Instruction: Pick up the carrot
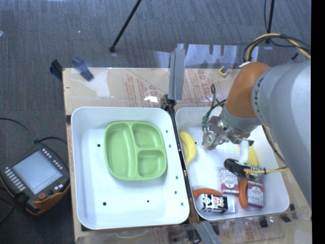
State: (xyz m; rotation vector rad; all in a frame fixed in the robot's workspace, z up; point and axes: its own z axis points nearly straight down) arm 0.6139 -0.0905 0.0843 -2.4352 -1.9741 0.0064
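The carrot (242,193) is a short orange piece standing lengthwise between two red boxes near the front right corner of the right bin (277,200). My gripper (209,143) hangs over the middle of that bin, just right of a yellow banana (188,146). It is well behind and to the left of the carrot and touches neither. Nothing shows in its grasp.
Two red boxes (229,181) (255,193) flank the carrot. An orange-red curved piece (206,192) lies on a black-and-white can (214,203) at the bin's front. A second yellow fruit (252,157) sits at right. The left bin (86,187) holds a green divided plate (135,150).
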